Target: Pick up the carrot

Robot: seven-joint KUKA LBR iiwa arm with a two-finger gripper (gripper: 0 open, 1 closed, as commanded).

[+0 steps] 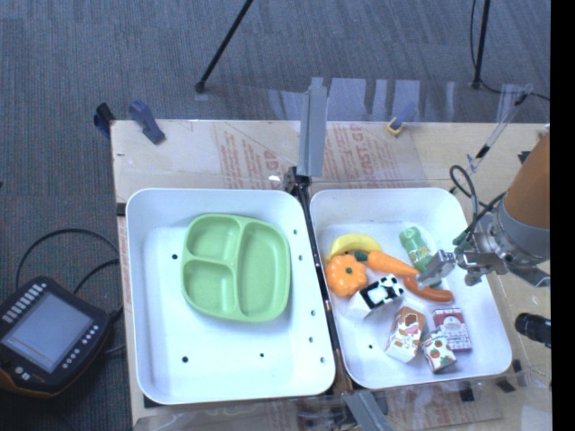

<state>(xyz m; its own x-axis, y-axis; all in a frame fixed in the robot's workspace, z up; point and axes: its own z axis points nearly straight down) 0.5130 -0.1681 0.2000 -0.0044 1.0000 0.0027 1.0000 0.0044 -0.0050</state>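
Bench with two white bins; right bin (467,214) holds carrot (393,263) (beside pumpkin (345,275), banana (353,242)). Gripper (440,268) hovers at carrot's right end, finger spread unclear.

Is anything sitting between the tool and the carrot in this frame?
Nothing visible does. The tool hangs in the right bin, right at the carrot's thin end. A green bottle lies just behind that spot and a red item just in front, crowding the sides.
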